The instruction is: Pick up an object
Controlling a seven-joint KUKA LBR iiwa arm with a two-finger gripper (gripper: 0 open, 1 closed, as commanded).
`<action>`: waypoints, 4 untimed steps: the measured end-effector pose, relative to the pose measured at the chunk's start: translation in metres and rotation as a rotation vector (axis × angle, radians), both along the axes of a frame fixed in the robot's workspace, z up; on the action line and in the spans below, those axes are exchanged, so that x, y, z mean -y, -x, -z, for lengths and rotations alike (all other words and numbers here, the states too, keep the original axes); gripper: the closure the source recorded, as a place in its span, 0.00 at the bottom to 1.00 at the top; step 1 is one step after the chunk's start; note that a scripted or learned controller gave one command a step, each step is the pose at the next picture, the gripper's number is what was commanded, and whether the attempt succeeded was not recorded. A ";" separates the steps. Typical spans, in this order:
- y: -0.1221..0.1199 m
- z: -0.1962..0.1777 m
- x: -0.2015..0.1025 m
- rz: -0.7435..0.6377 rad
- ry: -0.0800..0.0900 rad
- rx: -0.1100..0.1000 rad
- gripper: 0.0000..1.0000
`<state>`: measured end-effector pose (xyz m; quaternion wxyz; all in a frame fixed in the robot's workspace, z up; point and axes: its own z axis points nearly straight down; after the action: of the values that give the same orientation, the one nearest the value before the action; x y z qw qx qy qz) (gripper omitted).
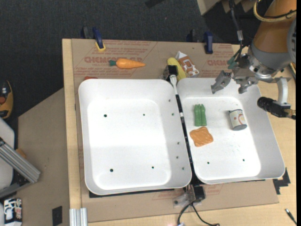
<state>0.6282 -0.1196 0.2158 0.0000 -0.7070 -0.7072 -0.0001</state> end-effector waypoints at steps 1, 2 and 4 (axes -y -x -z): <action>-0.037 0.033 -0.049 -0.005 -0.001 0.001 0.00; -0.037 0.019 -0.045 -0.001 0.002 0.006 1.00; -0.038 0.031 -0.149 -0.006 -0.002 0.001 1.00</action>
<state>0.6666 0.0298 0.1848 0.0003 -0.7048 -0.7094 -0.0014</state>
